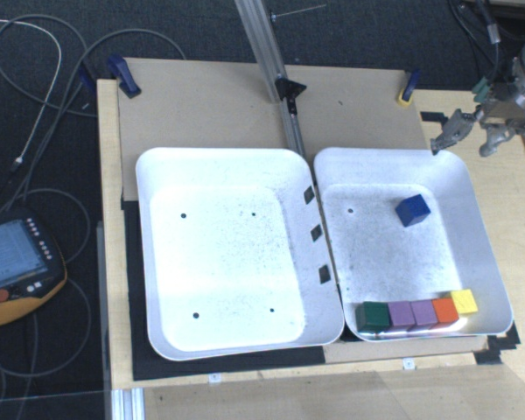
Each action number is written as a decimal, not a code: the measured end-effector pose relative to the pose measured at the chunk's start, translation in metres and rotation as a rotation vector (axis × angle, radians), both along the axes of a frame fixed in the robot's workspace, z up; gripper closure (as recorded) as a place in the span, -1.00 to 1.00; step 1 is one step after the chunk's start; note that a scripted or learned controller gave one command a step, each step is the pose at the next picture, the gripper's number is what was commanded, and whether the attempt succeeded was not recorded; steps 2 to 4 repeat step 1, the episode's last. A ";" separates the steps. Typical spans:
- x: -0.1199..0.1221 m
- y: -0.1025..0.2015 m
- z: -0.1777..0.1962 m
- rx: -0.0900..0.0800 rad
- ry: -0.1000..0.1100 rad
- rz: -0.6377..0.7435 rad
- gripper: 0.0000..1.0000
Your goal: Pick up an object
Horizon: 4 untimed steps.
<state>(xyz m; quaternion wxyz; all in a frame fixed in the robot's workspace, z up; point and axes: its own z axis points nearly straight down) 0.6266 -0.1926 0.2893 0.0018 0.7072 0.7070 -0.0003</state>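
Blue cube point(412, 209) sits alone on the floor of the right bin point(472, 199), below and left of the pincer point(469, 136), well apart from it. It looks small, rigid and light; opposite flat faces suit a grasp. The pincer hangs splayed and unladen. Five more cubes point(417, 312) line the bin's far lower edge.

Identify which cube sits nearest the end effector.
The blue cube, alone in the right bin's middle; the green, purple, orange and yellow ones line its near edge, farther from the end effector.
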 end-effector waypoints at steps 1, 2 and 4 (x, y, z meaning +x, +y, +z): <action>-0.002 0.003 0.065 0.000 -0.007 0.002 -1.00; -0.002 0.003 0.065 0.000 -0.007 0.002 -1.00; -0.002 0.003 0.065 0.000 -0.007 0.002 -1.00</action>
